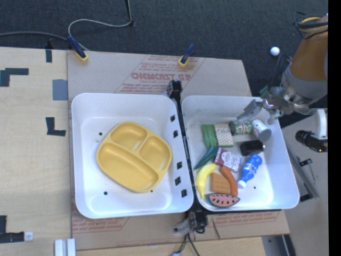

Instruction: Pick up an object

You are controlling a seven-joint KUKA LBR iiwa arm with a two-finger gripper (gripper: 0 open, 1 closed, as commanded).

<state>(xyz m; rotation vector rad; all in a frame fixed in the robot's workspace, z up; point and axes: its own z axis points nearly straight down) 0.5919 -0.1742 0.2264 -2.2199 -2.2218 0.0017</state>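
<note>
A yellow divided plate (134, 156) lay in the left bin (85, 143), both bins sat on cardboard (213, 79) held by two clamps (78, 49) at the desk's (26, 159) far edge.

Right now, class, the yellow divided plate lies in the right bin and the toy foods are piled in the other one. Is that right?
Not quite. The camera view shows the yellow divided plate lying in the left bin, not the right. The toy foods are piled in the other one, the right bin.

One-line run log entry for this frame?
arm: over right bin far corner | gripper: above small can, nothing held | yellow tray: left bin
</note>
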